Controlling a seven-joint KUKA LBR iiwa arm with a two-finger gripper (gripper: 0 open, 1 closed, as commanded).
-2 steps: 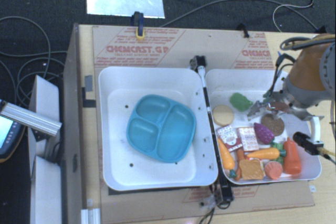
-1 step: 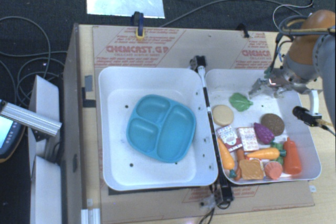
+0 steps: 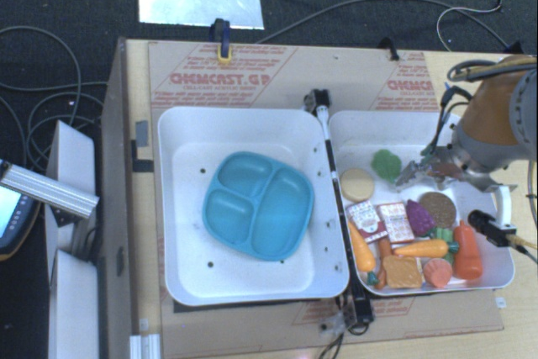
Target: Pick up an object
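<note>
The right bin (image 3: 361,130) holds several toy foods: a green lump (image 3: 387,163), a beige round biscuit (image 3: 357,183), a purple piece (image 3: 419,217), a brown round patty (image 3: 438,204), two red-and-white cartons (image 3: 380,219), two carrots (image 3: 420,249), a slice of toast (image 3: 402,271), a pink disc (image 3: 437,271) and a red piece (image 3: 467,253). My gripper (image 3: 419,172) hangs low over the bin's right half, just right of the green lump and above the purple piece and the patty. Nothing shows between its tips.
The left bin (image 3: 181,139) holds a blue divided plate (image 3: 257,204). A clamp bar (image 3: 329,155) runs between the two bins. The grey arm with its orange band (image 3: 496,118) comes in over the right bin's far right corner. Cables lie on the floor behind the bench.
</note>
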